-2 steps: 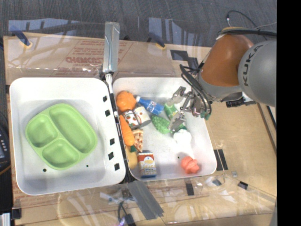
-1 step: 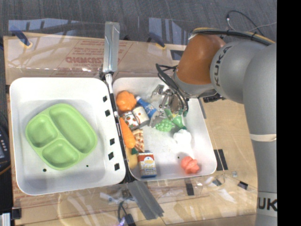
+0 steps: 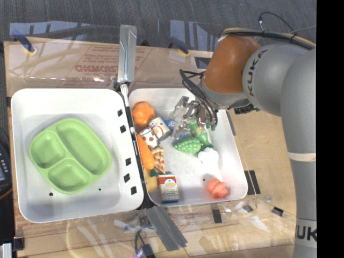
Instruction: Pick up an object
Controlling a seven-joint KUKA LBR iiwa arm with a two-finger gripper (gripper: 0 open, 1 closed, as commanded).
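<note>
1. While the arm (image 3: 279, 79) is reached in from the right, its pincer (image 3: 189, 118) is lowered into the right bin (image 3: 236, 165), near that bin's far side; whether the pincer is spread or pressed together cannot be told.
2. Well to the pincer's left, the left bin (image 3: 21, 144) is seen, with a green divided plate (image 3: 70, 155) laid in it.
3. Just below the pincer, a green bumpy toy (image 3: 188, 144) is found, very close to it or touching; no object is seen held.
4. Left of the pincer, an orange ball (image 3: 143, 113) is set against the bin wall.
5. Below and left, a small carton (image 3: 168, 187) is laid flat.
6. Below and right, a pink toy (image 3: 217, 188) is placed, with a white object (image 3: 208, 157) between it and the pincer.
</note>
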